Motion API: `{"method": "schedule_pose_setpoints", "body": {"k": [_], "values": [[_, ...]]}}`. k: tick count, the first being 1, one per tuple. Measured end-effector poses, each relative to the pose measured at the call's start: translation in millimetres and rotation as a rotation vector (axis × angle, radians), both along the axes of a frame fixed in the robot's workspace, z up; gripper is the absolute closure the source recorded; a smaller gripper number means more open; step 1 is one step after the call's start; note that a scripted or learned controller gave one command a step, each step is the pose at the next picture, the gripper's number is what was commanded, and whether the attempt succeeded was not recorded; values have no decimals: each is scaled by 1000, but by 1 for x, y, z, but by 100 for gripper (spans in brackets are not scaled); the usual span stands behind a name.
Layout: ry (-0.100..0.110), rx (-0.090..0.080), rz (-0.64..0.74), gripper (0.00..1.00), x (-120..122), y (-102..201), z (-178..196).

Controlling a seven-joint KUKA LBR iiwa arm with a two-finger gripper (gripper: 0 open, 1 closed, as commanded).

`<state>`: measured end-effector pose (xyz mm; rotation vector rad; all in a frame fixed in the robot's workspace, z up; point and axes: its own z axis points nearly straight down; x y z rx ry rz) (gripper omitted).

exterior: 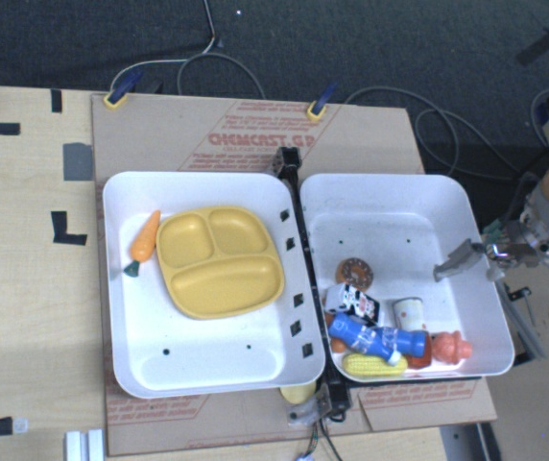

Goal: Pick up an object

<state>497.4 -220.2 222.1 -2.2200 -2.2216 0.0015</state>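
One pincer [450, 263] enters from the right and hangs over the right rim of the right bin [390, 200]; whether its grey tips are spread or pressed together cannot be told at this size, and nothing shows between them. The candidate objects lie apart from it, crowded into the near corner of this bin: a round brown doughnut-like disc [355, 273], a small black-and-white item [358, 304] just below it, a white cup-shaped piece [408, 312], a glossy blue bottle-like cylinder [378, 338] lying on its side, a yellow corn cob [374, 363] touching the bottle's near side, and a red-orange piece [450, 348] at the bottle's right end. The objects press close together, several touching. The left bin [198, 363], smooth white plastic with rounded corners, holds a yellow divided plate [221, 262] with three compartments and an orange carrot [144, 238] just beside its left edge. Both bins rest on a brown cardboard sheet [255, 133] on the pale wooden counter [25, 305].
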Motion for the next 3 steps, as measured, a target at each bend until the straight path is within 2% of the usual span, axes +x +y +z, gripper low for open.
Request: {"method": "schedule_pose_setpoints", "body": {"k": [1,2,3], "values": [[4,4,7,0,40,71,-66],[-1,-2,4,0,75,108,-141],[-6,-4,1,100,75,105,-126]]}}
